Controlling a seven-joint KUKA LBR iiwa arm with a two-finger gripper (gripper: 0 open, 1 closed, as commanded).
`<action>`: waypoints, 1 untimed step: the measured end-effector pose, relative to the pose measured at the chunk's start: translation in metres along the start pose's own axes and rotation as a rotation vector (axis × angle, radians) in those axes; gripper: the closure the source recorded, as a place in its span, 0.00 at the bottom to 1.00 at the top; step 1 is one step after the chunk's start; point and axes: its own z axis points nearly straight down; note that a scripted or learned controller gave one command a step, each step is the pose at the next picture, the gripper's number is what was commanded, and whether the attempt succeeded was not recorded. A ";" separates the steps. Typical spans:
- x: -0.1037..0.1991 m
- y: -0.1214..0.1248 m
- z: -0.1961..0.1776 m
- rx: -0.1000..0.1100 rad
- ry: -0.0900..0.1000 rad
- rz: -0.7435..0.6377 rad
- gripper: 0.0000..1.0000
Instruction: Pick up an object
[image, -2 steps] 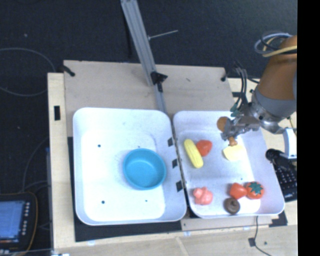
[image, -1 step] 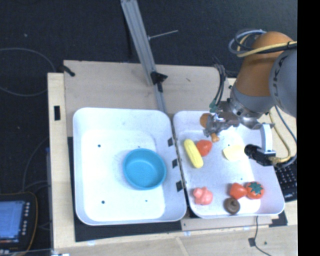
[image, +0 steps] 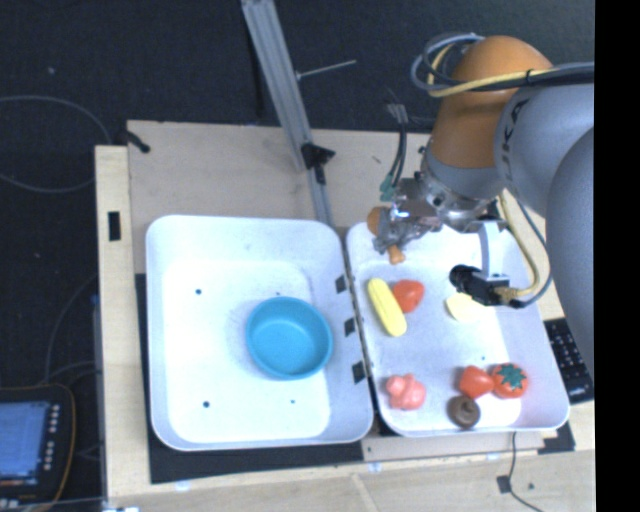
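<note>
the gripper (image: 392, 238) hid most of a small orange object (image: 397, 255) (kind unclear); the arm (image: 540, 120) covered the right bin's (image: 530, 400) far corner.

My body, as it appeared: one arm (image: 560, 150), its large outer link smooth matte grey with rounded contours. Above my wrist sat a bulbous orange band (image: 480, 90), glossy, catching light on its crown. Cables: a loop of pale and yellow lines coiled at the top of the orange section; one yellow cable ran down my grey flank; a dark line trailed beside it. My wrist flange was metallic, silver-grey, cluttered with small fittings. A black connector block (image: 475, 283) hung below on a white bracket. My fingers (image: 392, 238) were small, dull metal.
</note>
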 end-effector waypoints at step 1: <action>0.053 0.019 0.010 0.001 -0.001 0.001 1.00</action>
